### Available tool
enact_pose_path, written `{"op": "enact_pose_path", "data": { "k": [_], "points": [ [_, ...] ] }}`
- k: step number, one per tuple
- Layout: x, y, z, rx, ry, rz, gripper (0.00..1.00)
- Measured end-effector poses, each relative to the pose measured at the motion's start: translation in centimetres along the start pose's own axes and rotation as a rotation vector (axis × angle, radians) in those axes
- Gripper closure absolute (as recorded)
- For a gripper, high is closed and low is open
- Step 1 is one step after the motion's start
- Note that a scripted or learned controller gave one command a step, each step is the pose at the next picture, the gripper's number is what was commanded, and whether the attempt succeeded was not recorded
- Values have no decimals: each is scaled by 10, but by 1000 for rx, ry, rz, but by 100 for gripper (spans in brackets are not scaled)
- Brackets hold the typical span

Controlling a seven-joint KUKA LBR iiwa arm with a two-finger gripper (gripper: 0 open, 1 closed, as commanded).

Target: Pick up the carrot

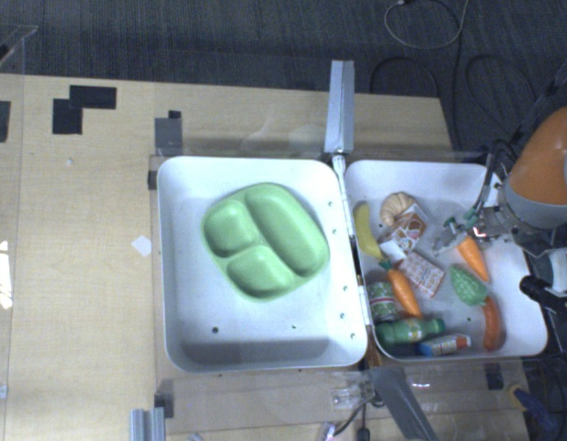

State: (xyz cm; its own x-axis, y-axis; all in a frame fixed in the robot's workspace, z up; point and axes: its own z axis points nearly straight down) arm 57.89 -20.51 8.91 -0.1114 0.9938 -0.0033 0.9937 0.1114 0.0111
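Two orange carrots lie in the right bin [448, 175]. One carrot [474, 258] is near the bin's right side, pointing down and to the right. The other carrot [402, 292] lies nearer the middle, beside a green can. My gripper [470, 231] reaches in from the right and sits right at the top end of the right-hand carrot, low over the bin. The grey and orange wrist [545, 173] hangs above the bin's right rim.
The right bin also holds a yellow banana [363, 231], a bread roll [398, 208], a snack packet [422, 274], a green leafy toy [468, 286], a red sausage [491, 324], a green bottle [410, 329] and a tube [446, 344]. A green divided plate [265, 240] lies in the left bin [182, 274].
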Motion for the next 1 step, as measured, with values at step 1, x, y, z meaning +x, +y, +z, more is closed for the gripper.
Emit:
{"op": "enact_pose_path", "data": {
  "k": [1],
  "points": [
    [1, 3, -13, -8, -1, -3, 100]
  ]
}}
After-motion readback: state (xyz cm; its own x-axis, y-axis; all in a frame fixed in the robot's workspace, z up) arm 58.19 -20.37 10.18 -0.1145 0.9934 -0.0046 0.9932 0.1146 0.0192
